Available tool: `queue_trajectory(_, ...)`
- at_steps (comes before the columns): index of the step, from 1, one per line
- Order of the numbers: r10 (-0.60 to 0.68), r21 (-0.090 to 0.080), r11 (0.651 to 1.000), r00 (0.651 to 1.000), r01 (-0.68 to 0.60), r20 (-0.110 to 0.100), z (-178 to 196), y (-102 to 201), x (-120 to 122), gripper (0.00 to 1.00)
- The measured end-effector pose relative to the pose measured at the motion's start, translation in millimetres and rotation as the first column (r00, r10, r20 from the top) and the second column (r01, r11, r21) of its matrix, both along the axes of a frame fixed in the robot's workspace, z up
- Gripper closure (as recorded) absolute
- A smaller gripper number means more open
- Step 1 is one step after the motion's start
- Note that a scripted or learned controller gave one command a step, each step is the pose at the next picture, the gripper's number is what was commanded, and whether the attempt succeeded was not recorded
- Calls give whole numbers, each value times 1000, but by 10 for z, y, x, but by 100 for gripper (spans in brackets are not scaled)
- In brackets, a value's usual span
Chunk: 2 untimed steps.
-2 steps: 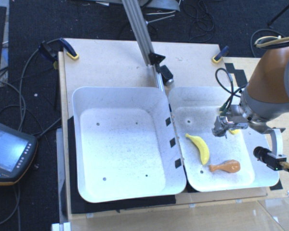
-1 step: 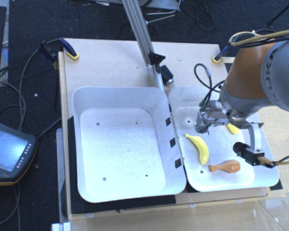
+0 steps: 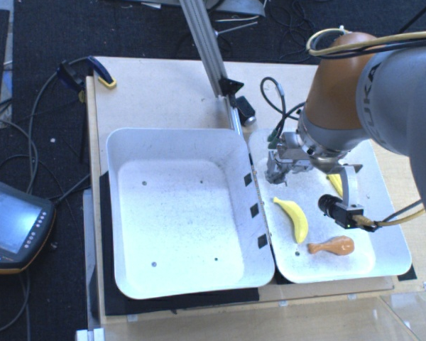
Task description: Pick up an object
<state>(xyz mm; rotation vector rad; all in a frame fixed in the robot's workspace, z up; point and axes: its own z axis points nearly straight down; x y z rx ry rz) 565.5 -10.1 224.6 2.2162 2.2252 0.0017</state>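
Observation:
A yellow banana [image 3: 293, 217] lies in the right bin [image 3: 383, 261], near its left wall. An orange-brown drumstick-shaped toy [image 3: 332, 246] rests in front of it, toward the bin's front edge. A second small yellow piece [image 3: 334, 184] shows partly behind the robot's bracket. My gripper [image 3: 277, 172] hangs over the back left part of the right bin, just behind the banana's top end and apart from it. Nothing shows between its fingers.
The left bin [image 3: 128, 148] stands beside the right one, their walls meeting at mid-bench. A slanted aluminium rail [image 3: 207, 41] rises behind the bins. A teach pendant [image 3: 13, 226] lies off the bench at the left, and a blue-yellow clamp [image 3: 99, 72] sits on the bench's back left corner.

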Motion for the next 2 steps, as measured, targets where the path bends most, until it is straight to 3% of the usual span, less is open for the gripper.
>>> queue_trajectory(2, 0, 1, 1000, 1000, 0, -1, 58, 981, 573, 100)
